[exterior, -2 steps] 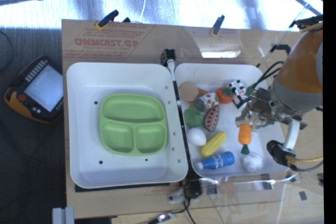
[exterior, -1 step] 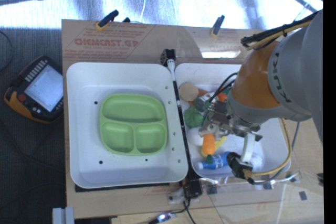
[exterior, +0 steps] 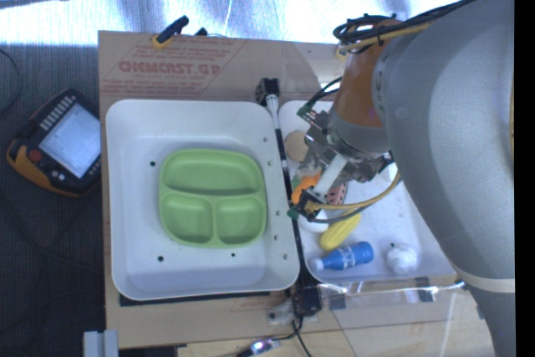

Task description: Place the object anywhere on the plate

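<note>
Currently the gripper [exterior: 308,198] is low in the right bin [exterior: 415,217], hard by the divider between the bins, grey arm [exterior: 451,96] reaching in from the right and covering much of that bin. Jaw state: cannot tell, the fingers are lost among cabling and clutter. Something orange [exterior: 306,182] sits right at the tool tip, possibly the target; whether it is gripped or merely beside the tool is unclear. Other candidates lie just below: yellow corn-like piece [exterior: 340,233], blue bottle [exterior: 347,256] on its side, small white object [exterior: 401,257], and a tan round thing [exterior: 296,145] above the tool. Green plate [exterior: 213,196], three compartments, bare, centred in the left bin [exterior: 134,138]. Judgement: pick phase, no transfer begun. To do it well: confirm a firm hold on one item alone, since the pieces crowd close; lift straight up, high enough to clear the bin walls; cross left; release low over a plate compartment so nothing rolls off.
</note>
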You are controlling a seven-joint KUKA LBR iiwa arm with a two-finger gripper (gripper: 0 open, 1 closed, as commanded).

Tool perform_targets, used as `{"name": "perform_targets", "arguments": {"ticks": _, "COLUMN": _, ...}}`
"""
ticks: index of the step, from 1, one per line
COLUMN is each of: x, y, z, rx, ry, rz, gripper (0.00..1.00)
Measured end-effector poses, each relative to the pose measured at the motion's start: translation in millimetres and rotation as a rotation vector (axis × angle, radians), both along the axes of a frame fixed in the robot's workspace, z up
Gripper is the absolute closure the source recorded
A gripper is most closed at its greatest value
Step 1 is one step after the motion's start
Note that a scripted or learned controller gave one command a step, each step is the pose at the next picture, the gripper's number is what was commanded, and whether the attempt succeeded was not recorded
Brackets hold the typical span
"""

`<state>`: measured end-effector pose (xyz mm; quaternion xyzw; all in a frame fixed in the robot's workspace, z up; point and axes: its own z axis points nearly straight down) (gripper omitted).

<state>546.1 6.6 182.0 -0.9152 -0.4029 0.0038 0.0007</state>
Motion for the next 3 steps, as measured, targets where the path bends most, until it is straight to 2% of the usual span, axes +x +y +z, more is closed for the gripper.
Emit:
{"name": "perform_targets", "arguments": {"ticks": 1, "x": -29, "y": 61, "z": 87, "rx": 0.002, "ry": -0.008, "rz": 0.09, "gripper": 1.0}}
{"name": "perform_targets", "arguments": {"ticks": 2, "x": -1, "y": 132, "z": 85, "rx": 0.001, "ry": -0.001, "rz": 0.036, "gripper": 1.0}}
{"name": "perform_targets", "arguments": {"ticks": 3, "x": 0, "y": 129, "z": 86, "rx": -0.003, "ry": -0.001, "rz": 0.032, "gripper": 0.0}}
